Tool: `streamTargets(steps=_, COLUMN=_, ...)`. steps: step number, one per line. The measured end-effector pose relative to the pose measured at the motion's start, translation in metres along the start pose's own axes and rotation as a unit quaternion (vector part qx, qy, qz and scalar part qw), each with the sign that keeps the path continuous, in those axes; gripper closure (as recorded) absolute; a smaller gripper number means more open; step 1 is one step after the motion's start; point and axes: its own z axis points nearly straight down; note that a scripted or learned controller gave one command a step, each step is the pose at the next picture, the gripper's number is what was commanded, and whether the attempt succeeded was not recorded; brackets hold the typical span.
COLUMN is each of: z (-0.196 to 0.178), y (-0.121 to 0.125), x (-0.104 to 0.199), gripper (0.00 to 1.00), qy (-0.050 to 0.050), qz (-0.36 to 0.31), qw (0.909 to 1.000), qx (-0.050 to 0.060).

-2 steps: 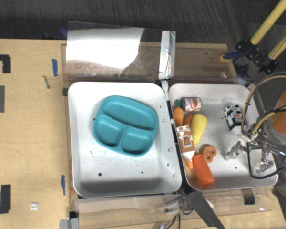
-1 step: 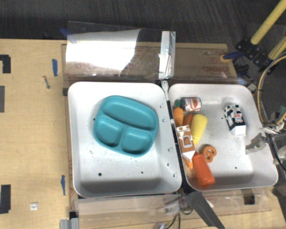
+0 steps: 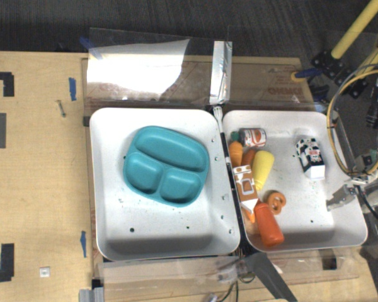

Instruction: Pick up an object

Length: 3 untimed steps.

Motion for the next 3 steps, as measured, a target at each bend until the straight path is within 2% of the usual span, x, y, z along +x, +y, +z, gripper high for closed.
streamTargets(steps=1, z=0.061, y=-0.003, x=-0.001, gripper=0.0, qy=0.002, qz=-0.058, qw=0.9983, qx=0.004)
streamTargets(steps=2, z=0.025, y=0.0, x=-0.001, gripper=0.0, qy=0.0, qz=-0.252, qw=0.9678, qx=-0.001)
streamTargets(steps=3, z=-0.011, y=0.001, x=-0.01, gripper=0.0, qy=-0.001, qz=-0.424, qw=0.9058, qx=-0.002)
